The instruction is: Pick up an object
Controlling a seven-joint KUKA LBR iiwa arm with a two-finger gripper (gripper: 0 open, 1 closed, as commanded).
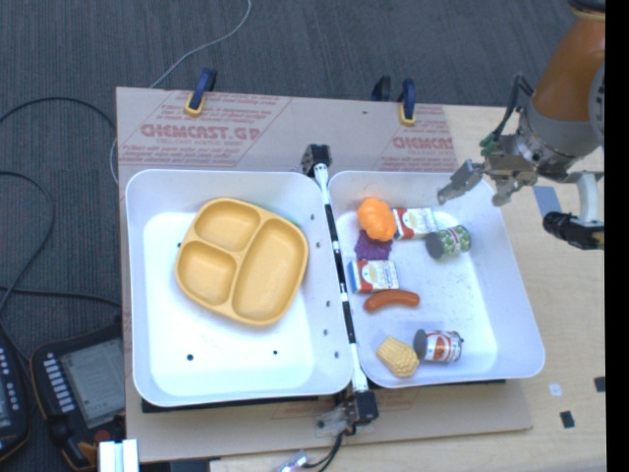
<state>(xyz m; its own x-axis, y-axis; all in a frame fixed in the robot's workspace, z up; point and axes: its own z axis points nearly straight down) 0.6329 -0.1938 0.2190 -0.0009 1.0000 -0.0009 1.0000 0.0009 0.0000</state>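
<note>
Toys crowd the right bin (511,293), the one nearer the arm. An orange ball (373,216) sits near its far left corner, with a purple piece (371,248) just below it. A small packet with a red and white label (417,222) lies beside the ball, and a green-labelled can (448,241) lies on its side just past that packet. Lower down, a second packet (377,276) lies next to the purple piece, with a sausage (391,301) just under it. Near the front edge, an ear of corn (398,356) and a red-labelled can (439,346) lie side by side, close together.

The left bin (147,303) holds a yellow divided plate (242,261) with three compartments, set slightly askew toward the far side.

The gripper (486,183) hangs over the far right corner of the right bin, above the rim and apart from every toy. Its two fingers spread wide, one pointing left toward the packet and can, the other angled down on the right, with nothing between them. The grey arm with its orange band (575,62) rises off to the upper right.

Both bins rest on a brown board (197,131) clamped to the counter (570,362) by blue clamps (203,87) at the far edge. Black cables (39,214) trail on the dark floor to the left.
</note>
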